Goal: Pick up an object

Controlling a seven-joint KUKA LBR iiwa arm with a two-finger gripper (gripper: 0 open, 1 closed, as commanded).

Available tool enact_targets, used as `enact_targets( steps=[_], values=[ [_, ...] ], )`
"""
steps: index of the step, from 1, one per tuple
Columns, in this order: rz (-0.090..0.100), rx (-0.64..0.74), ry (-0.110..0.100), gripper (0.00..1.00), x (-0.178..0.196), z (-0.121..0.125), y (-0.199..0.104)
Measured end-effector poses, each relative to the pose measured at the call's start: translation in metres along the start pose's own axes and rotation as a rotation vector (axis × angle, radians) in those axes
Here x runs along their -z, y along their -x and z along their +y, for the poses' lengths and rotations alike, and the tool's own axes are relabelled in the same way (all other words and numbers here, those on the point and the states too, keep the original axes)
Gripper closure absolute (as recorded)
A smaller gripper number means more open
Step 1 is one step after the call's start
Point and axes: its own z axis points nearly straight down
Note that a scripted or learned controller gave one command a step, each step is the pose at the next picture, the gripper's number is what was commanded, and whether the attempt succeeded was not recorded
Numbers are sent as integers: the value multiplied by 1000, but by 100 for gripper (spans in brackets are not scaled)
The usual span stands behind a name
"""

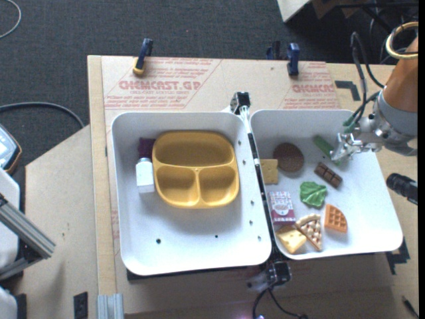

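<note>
1. The gripper (340, 150) sits at the right of the frame, over the upper right part of the right bin (392, 226), on a grey arm with an orange band. Whether it is parted or closed I cannot tell (the tip is small and blurred against the white floor), and nothing shows in its grasp.
2. The nearest candidates lie just left of and below the tip: a dark green strip (323, 144), which may be a toy bean or pepper, and a brown chocolate bar (328, 174).
3. Further left in the same bin are a round brown cookie (289, 157) and a yellow cracker (269, 171) against the dividing wall.
4. Toward the lower part of the bin lie a green lettuce leaf (313, 193), a waffle (335, 219), a pizza slice (311, 231), a cheese wedge (291, 240) and a red-and-white packet (281, 206).
5. The left bin (126, 178) bears a yellow divided tray (195, 168) with a small white bottle (145, 175) beside it.
6. These look like toy foods, so I judge them light, stiff and rather slick.
7. The chocolate bar seems the best choice: narrow, flat-sided and apart from its neighbours. Taking it across its short width, at mid-length, should keep it from pivoting.
8. The flat leaf and cookie offer little height to pinch and could slip out.
</note>
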Motion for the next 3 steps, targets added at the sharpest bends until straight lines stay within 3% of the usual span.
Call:
enact_targets(
  steps=[1, 3],
  values=[
    [1, 0, -2, 100, 12, 1, 0],
    [6, 5, -10, 100, 0, 16, -111]
  ],
)
